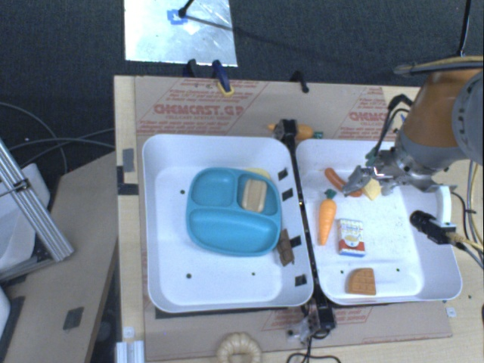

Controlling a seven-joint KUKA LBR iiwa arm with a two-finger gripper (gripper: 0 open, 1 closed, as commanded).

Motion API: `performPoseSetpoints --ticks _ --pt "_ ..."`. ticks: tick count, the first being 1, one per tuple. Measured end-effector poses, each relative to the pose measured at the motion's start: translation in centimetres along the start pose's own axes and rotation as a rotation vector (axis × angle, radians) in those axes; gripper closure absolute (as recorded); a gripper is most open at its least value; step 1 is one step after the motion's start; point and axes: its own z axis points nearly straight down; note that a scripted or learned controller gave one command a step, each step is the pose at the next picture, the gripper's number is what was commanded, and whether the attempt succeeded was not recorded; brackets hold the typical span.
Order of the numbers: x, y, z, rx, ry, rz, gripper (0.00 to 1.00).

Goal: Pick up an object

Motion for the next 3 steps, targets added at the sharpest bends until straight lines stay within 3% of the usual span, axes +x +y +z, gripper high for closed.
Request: performPoseSetpoints --ticks 2,3 --pt "-0.3 0.3 6.5 -0.001 0.000 0.000 0.00" --pt "-0.3 0.4 5.4 -0.003 0.000 0.000 1.00"
